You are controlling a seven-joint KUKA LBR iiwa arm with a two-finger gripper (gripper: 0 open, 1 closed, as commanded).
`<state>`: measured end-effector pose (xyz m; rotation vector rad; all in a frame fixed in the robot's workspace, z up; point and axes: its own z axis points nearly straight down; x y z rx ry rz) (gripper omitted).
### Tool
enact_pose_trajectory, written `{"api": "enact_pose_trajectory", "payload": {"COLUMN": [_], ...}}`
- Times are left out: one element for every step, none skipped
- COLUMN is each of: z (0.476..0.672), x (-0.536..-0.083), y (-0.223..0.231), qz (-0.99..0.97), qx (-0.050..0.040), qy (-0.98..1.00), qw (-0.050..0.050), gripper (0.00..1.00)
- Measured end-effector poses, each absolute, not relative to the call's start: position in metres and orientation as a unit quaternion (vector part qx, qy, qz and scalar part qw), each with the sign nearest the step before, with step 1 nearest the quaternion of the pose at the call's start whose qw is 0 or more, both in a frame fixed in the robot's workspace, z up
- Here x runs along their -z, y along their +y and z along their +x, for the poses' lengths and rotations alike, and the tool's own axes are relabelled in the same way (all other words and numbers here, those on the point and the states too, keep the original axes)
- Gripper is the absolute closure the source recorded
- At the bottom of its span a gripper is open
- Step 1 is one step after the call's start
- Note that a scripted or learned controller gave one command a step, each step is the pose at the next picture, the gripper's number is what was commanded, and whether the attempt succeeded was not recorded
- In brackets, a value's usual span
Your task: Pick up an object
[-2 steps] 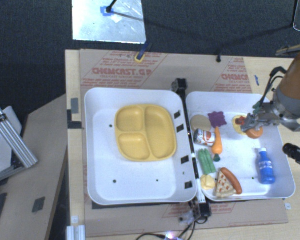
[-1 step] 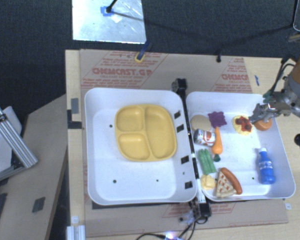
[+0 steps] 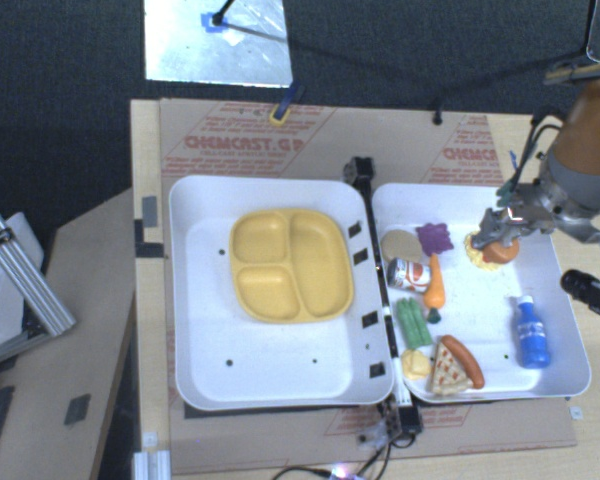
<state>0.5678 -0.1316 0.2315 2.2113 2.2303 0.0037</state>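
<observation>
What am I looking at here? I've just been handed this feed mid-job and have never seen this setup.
One camera looks down at a slant on a bench with two shallow white bins. The grey and orange shape at the right is a robot arm; its gripper hangs over an orange and yellow toy in the right bin. Whether it holds that toy I cannot tell. That bin also holds toy food: a purple piece, a carrot, a green piece, a pizza slice, a sausage, plus a blue bottle. The left bin holds a yellow divided plate.
</observation>
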Motion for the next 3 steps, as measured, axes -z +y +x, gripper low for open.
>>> {"api": "enact_pose_trajectory", "payload": {"z": [0.555, 0.562, 0.564], "x": [-0.232, -0.231, -0.216], "y": [-0.081, -0.019, -0.023], "qz": [0.704, 0.703, 0.706], "qx": [-0.0008, -0.0016, 0.0002], "qy": [0.71, 0.711, 0.708], "qw": [-0.001, 0.0, 0.0], "gripper": [1.0, 1.0, 1.0]}}
